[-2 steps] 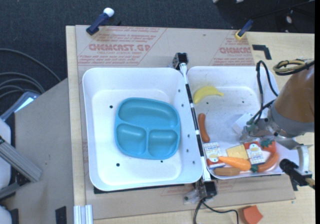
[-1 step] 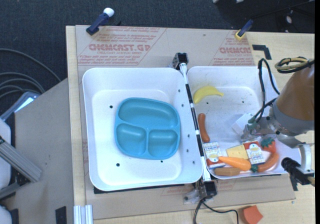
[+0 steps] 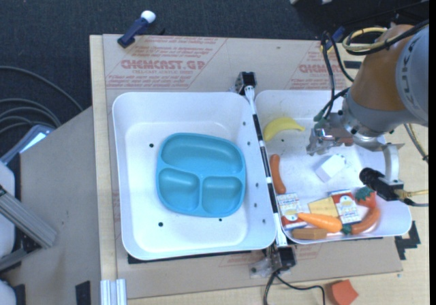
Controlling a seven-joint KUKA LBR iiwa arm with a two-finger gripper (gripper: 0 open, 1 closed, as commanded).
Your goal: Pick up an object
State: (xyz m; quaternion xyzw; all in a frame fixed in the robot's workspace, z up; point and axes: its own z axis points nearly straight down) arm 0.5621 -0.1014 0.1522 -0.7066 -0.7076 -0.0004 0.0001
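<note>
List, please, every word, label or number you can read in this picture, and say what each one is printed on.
"CHEMCAST GP": red print on the brown protective sheet behind the left bin; the smaller lines beneath it are too blurred to read.
A second red imprint, behind the right bin, is partly hidden by the arm; illegible.
Labels on small packets in the right bin: too small to read.

The arm [image 3: 392, 82] hides the right bin's [image 3: 300, 103] far corner.

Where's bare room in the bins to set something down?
Left bin: white floor around the blue divided plate, widest along its left wall. Right bin: small patch between banana and sausage; bottom edge crowded with carrot and packets.
</note>
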